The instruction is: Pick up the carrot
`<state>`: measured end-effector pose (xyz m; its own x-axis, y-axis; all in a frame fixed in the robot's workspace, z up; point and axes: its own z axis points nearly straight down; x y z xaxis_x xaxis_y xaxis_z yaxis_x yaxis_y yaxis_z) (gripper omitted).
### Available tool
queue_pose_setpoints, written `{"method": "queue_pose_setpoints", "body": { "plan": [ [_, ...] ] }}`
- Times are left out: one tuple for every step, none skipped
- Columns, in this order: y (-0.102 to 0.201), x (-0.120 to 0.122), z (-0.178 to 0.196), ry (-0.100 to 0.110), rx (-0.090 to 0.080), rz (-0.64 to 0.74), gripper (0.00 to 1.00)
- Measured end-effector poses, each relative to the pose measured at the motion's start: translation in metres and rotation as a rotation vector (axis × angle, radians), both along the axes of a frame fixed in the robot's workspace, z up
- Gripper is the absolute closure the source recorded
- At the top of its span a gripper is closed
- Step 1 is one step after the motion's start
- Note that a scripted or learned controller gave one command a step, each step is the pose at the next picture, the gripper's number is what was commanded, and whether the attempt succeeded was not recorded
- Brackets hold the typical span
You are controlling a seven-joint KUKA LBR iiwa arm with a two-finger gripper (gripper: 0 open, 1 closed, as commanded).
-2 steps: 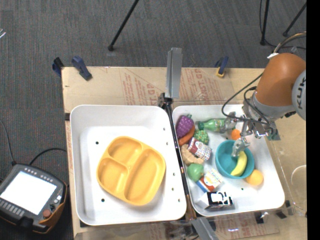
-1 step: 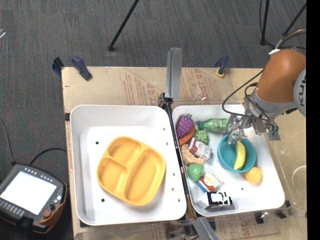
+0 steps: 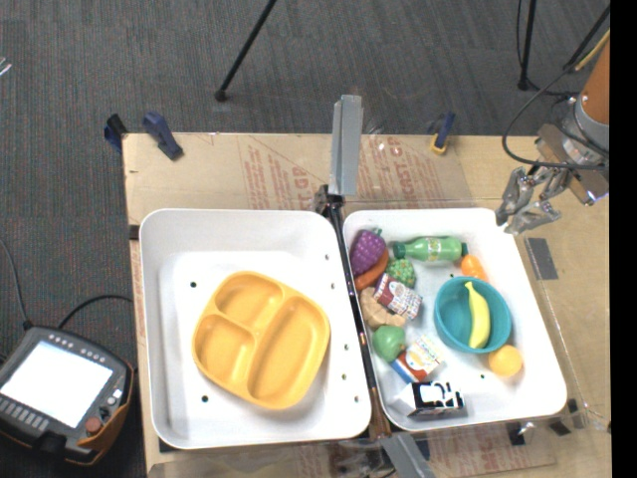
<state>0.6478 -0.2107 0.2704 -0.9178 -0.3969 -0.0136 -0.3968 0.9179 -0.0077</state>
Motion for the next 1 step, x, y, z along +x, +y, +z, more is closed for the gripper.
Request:
{"method": "queue_pose_setpoints", "body": {
  "plan": [
    [0.0004, -0.0018, -0.0069, 0.01, 0.004, -0.001, 0.0]
  ]
}}
